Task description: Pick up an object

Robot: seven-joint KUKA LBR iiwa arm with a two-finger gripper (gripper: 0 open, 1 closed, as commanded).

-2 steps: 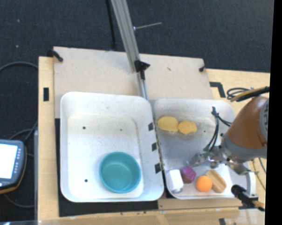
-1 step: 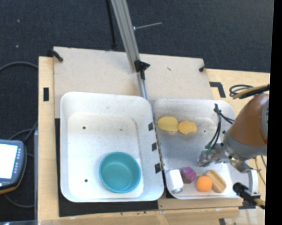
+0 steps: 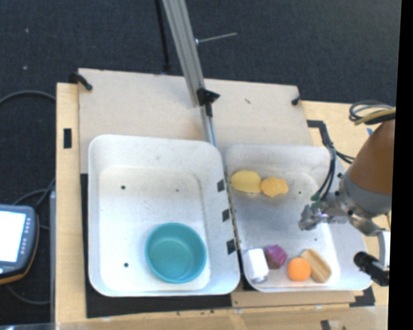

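Far off to my left, a teal bowl [image 3: 176, 252] sits in the left bin [image 3: 111, 157]. Nearer, up and left of me in the right bin [image 3: 289, 158], two yellow pieces [image 3: 246, 181] lie touching side by side. Below me along the near wall lie a white cylinder [image 3: 257, 263], a purple lump [image 3: 276, 255], an orange ball [image 3: 298, 269] and a tan roll [image 3: 317, 265] (all close together). My gripper [image 3: 313, 216] hangs over the bin's right part, wrist tilted inward from the right, orange band above. Whether my jaws are apart I cannot tell.
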